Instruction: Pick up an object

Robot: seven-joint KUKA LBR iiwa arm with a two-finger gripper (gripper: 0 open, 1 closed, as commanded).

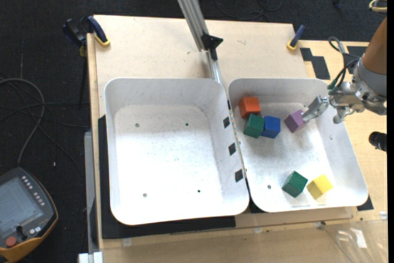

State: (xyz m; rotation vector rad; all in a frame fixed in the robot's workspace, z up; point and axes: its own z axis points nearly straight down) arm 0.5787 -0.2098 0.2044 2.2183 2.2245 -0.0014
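Nearest the camera, a yellow cube (pixel 319 186) and green cube (pixel 295 183) lie loose in the right bin (pixel 345 151), while further back the tool (pixel 314 109) reaches beside the purple block (pixel 295 120), its grip state impossible to tell.

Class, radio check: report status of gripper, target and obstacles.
Gripper low in right white bin, fingers unclear. Small purple cube at its tip, grasp unconfirmed. Blue cube nearby, apart.

even overhead light, soft shadows, white bins (pixel 166 101) bright, arm (pixel 375 64) perhaps slightly blurred
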